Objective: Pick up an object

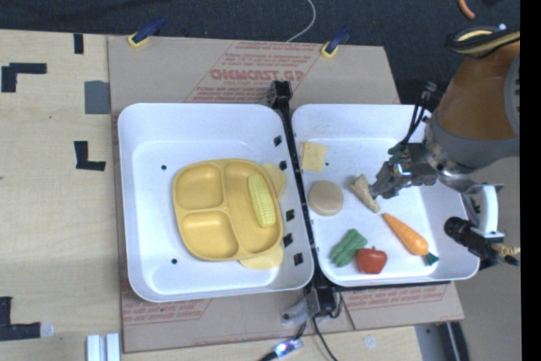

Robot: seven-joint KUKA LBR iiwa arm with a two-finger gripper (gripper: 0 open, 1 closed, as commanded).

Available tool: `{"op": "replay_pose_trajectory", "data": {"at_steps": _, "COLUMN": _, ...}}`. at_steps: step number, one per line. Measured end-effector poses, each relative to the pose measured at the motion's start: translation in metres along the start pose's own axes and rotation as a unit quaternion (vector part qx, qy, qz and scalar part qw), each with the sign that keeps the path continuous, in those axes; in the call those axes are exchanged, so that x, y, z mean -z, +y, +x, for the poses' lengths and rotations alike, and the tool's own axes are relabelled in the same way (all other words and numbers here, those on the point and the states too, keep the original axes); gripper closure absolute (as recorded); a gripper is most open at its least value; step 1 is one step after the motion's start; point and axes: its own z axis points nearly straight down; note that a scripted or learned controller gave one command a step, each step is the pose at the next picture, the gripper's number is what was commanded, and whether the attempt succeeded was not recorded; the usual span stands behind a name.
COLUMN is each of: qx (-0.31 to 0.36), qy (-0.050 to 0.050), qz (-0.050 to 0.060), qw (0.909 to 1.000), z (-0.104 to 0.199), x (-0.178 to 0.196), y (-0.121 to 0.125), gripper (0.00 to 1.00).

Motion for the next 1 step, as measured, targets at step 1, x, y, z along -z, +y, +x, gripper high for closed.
{"op": "replay_pose_trajectory", "data": {"at_steps": 1, "qx": 0.001, "qy": 0.0, "qz": -0.001, "qw": 1.0, "z": 0.0052, "x": 0.007, "y": 0.0484, "gripper": 1.0}}
